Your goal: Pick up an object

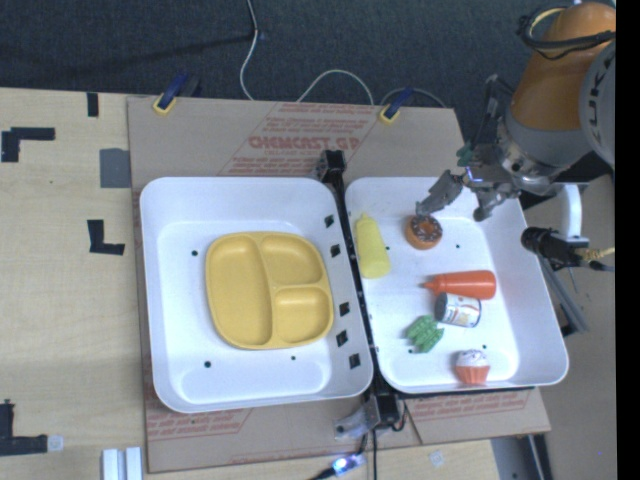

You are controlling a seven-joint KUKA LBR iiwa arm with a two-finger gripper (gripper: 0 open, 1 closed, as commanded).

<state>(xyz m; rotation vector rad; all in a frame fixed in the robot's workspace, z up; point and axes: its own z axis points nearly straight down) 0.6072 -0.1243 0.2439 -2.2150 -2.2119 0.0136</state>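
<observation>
A dark blue-grey carpet (130, 23) covers the floor along the top of the view; a thin white cable (250, 38) runs down across it and loops onto the bench; the light wooden benchtop (60, 298) carries black tape marks (25, 143) at the left; a brown cardboard sheet (290, 133) printed with red lettering lies on it, held at its far corners by two blue-and-yellow clamps (170, 93); light is even and soft.

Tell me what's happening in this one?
A grey-and-orange arm has its pincer open over the back of the right bin, just above a small round donut, gripping nothing. A yellow corn cob, orange carrot, can, green toy and cupcake lie there. The left bin holds a yellow divided plate.
</observation>
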